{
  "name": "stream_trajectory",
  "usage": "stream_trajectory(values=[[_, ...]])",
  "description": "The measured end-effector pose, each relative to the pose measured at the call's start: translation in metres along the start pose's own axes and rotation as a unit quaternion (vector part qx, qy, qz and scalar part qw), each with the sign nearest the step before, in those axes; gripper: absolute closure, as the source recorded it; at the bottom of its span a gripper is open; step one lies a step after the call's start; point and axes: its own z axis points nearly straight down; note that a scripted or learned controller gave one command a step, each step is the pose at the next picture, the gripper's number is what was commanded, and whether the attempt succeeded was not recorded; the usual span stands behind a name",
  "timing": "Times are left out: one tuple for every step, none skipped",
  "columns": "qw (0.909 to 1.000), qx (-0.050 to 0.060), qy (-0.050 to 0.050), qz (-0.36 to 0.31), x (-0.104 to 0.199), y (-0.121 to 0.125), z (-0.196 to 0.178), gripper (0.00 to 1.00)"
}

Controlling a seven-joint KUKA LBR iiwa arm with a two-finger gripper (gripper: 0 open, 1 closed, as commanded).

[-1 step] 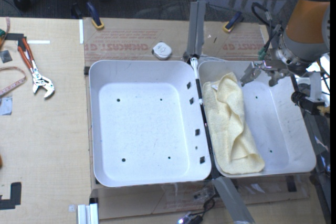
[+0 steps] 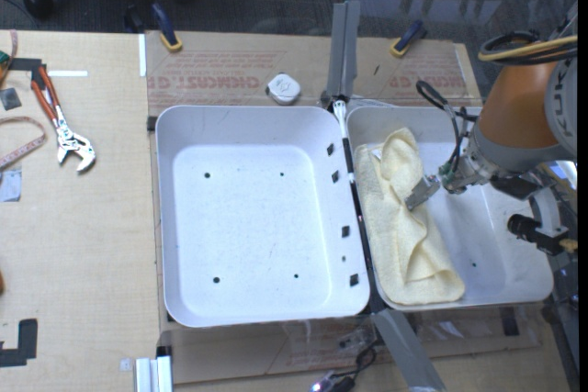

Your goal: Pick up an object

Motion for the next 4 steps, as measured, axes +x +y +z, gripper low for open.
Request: stream_trajectory(values=[[0.9989,0.000,0.000,-0.047,0.048,-0.020,0.013,0.00],[0.9990,-0.001,-0.001,-0.044,0.046,-0.020,0.004,1.00],[0.9990,-0.001,-0.001,-0.044,0.046,-0.020,0.004,0.00],[0.9995,-0.001,-0.001,0.031,0.017,0.021,0.013,0.00]])
